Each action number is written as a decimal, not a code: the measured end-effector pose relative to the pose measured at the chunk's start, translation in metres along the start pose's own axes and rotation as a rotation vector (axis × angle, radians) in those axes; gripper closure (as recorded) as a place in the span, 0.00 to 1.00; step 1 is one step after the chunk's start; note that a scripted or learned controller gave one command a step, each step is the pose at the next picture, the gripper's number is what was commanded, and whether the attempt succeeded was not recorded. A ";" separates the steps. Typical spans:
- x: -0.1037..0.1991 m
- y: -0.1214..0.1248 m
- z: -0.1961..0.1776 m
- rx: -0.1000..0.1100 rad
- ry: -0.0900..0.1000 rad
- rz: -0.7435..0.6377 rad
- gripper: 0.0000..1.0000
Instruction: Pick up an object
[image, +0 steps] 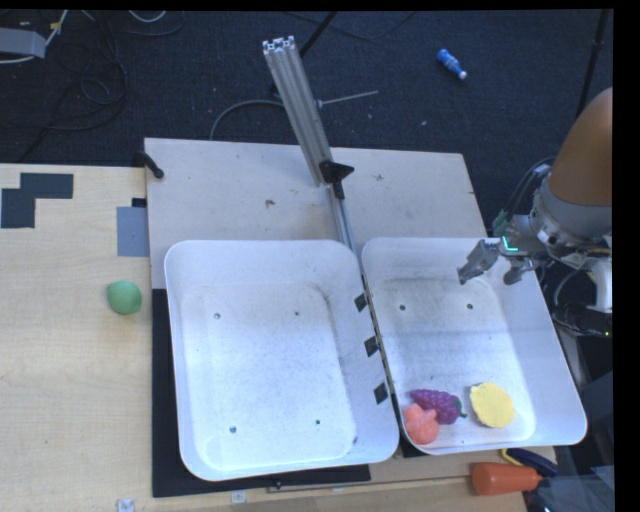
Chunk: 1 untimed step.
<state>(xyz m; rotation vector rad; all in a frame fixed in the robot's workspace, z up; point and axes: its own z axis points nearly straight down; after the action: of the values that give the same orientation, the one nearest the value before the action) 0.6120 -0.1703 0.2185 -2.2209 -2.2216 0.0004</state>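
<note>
Arm cut off at right

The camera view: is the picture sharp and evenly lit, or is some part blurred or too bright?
Camera view: the shallow white plastic bins look bright, slightly washed out; the dark floor stays dim; the small purple, orange and yellow toys look soft, and the grey metal hand is somewhat blurred.

Scuffed white plastic bins, wooden bench

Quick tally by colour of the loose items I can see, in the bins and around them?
Purple: 1, grapes, right bin
Yellow: 1, round piece, right bin
Orange-pink: 1, lump, right bin
Green: 1, ball, on the bench
Orange: 1, piece, below the right bin
Total: 5
</note>
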 end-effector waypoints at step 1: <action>0.000 0.000 0.000 0.000 0.000 0.000 0.00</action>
<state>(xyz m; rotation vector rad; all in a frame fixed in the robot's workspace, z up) 0.6119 -0.1703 0.2184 -2.2209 -2.2215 0.0005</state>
